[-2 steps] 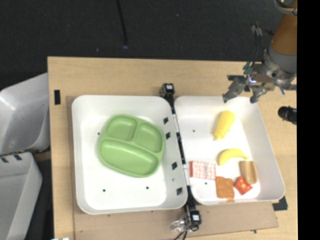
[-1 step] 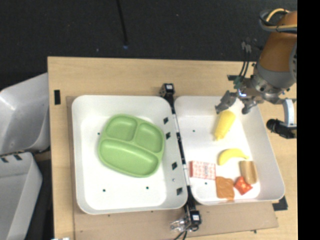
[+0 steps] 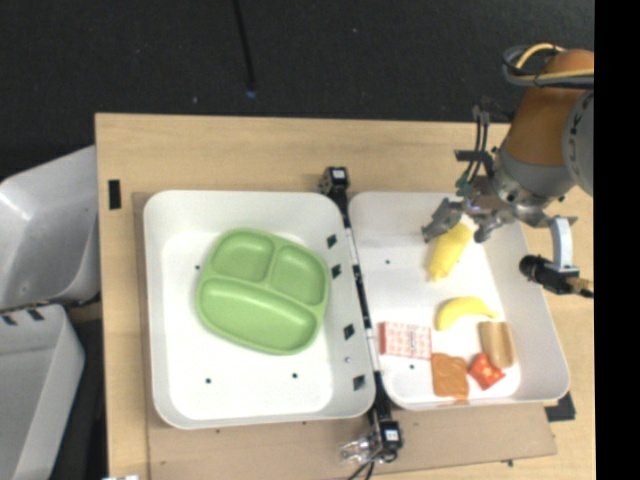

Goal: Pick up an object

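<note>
**Op:** Gripper (image 3: 462,222) is sitting at about 1 o'clock in the right bin (image 3: 400,213), fingers spread, one on each side of the top end of the yellow lemon-shaped piece (image 3: 446,253). Not clamping yet, as far as I can make out; I'm seeing a gap on both sides.

**Eng:** Why that one?

**Op:** I'm guessing because it's lying apart from the rest. The banana (image 3: 465,311) is sitting just below it, toward 5 o'clock, and the bread roll (image 3: 496,344), red piece (image 3: 486,371), orange piece (image 3: 450,376) and red-and-white carton (image 3: 406,341) are crowding the 6 o'clock edge. Less risk of snagging a neighbour.

**Eng:** Left bin?

**Op:** It's holding just the green divided plate (image 3: 263,290), dead centre. Not in play.

**Eng:** Risks?

**Op:** It's straddling the narrow tip, not the fat middle. I'm expecting a rounded toy like that to squirt out when the fingers are closing. I'm judging the task as barely started: nothing is lifting off the bin floor.
</note>
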Robot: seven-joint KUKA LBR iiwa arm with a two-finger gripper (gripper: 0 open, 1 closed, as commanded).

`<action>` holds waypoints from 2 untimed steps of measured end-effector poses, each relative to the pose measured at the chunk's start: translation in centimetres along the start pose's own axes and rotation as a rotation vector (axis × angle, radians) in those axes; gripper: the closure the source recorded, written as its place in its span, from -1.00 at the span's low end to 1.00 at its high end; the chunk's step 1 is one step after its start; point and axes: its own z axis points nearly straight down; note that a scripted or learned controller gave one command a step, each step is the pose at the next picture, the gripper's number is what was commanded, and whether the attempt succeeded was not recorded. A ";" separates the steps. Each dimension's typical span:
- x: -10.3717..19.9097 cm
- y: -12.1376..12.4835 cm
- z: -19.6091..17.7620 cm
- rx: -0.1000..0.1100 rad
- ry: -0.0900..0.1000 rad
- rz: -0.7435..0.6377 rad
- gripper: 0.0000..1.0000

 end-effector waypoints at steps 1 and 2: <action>-0.1 -0.6 4.4 0.000 0.000 0.001 -1.00; -0.2 -0.4 2.9 -0.007 0.000 0.001 1.00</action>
